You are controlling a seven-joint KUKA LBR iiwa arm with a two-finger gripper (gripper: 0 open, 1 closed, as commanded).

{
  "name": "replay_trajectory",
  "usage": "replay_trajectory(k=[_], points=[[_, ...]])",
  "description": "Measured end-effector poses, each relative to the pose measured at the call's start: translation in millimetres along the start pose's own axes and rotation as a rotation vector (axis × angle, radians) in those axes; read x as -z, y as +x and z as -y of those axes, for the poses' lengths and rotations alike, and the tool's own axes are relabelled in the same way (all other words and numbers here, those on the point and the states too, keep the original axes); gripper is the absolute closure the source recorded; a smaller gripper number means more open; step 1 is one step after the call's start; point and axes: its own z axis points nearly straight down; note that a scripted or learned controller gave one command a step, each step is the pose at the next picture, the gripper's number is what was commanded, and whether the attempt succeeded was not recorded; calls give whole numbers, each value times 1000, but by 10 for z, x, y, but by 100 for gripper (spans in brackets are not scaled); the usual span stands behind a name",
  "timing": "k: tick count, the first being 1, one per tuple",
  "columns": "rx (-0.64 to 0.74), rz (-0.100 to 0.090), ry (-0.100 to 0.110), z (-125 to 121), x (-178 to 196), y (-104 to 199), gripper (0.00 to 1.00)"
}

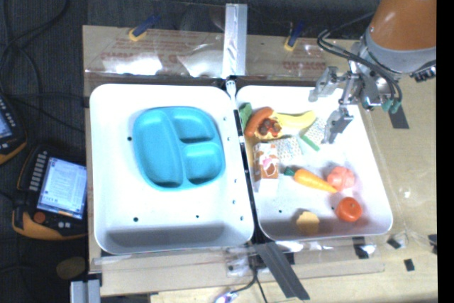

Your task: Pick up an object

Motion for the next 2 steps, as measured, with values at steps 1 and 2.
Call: replay_trajectory(k=[1, 2], points=[[53, 1, 1, 381, 449, -335, 0], [-163, -2, -1, 231, -1221, -579, 0]])
